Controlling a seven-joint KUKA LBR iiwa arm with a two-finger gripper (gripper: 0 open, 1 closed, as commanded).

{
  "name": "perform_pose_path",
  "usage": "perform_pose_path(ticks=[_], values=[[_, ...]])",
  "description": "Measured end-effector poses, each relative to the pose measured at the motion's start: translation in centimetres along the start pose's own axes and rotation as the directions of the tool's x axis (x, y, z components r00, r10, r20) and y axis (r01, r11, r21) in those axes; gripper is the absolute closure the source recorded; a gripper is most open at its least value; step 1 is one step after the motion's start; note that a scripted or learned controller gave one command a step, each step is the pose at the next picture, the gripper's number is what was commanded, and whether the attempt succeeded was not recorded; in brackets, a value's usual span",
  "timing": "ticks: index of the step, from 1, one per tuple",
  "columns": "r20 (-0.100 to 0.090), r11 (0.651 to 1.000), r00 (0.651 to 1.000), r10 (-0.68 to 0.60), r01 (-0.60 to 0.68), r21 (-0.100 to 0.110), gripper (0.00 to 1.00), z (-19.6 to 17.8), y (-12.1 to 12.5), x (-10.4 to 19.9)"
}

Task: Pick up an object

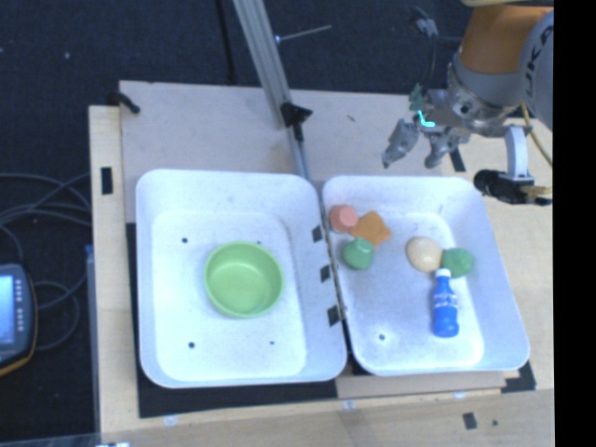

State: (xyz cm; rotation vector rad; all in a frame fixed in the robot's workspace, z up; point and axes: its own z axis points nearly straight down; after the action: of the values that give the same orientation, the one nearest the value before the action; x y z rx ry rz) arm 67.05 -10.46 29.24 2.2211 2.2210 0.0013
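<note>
Above the right bin's (494, 250) far edge, gripper (416, 149) hangs with fingers spread wide, nothing between them. Bottle (444, 303) lies below and slightly right of it in view, near the bin's middle, long axis running near-to-far, egg (423, 253) just beyond its cap.

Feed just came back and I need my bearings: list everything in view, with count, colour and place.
Bins: 2, white, side by side on bench.
Bowl: 1, light green, left bin centre.
Bottle: 1, blue with white cap, right bin.
Round pieces: pink, green, cream, green, right bin.
Flat piece: 1, orange, beside pink one.
Pendant: 1, left edge.
Gripper: 1, grey, fingers open, above right bin's far edge.
</note>
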Motion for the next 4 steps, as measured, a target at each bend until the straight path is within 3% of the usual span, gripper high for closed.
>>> perform_pose_path(ticks=[1,4], values=[[0.0,1.0,1.0,0.0,0.0,0.0,0.0,0.0,0.0,0.0],[0.001,1.0,1.0,0.0,0.0,0.004,0.0,13.7,0.7,-0.9]])
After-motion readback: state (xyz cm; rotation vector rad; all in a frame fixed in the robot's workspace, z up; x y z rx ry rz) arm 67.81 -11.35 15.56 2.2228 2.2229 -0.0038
